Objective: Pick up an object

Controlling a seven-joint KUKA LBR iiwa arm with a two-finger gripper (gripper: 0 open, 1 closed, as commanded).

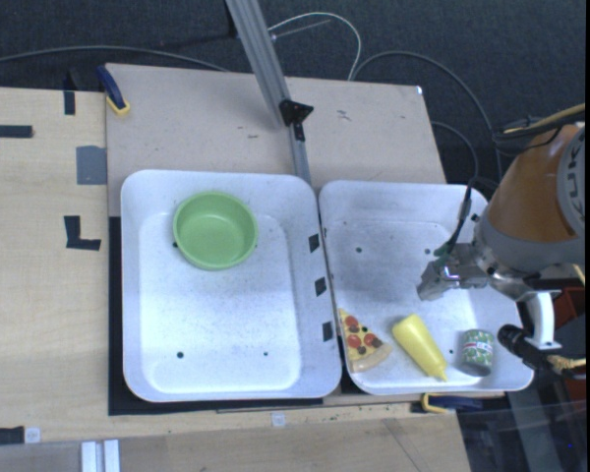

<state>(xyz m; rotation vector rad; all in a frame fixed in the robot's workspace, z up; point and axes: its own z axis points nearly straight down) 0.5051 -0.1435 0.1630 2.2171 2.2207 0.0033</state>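
Note:
The right bin (393, 209) holds three things along its near edge: a pizza-slice toy (359, 340), a yellow cone-shaped piece (419, 345) and a small green-and-white roll (476, 351). My gripper (442, 278) hangs over the right bin's right half, above and just behind the yellow piece, with nothing visibly held. A green bowl (214, 229) sits at the back of the left bin (147, 362).
A grey metal pole (265, 62) slants across the back of the bench, ending at the seam between the bins. Cables (393, 62) trail behind the right bin. The arm's orange band (531, 200) overhangs the right bin's right rim.

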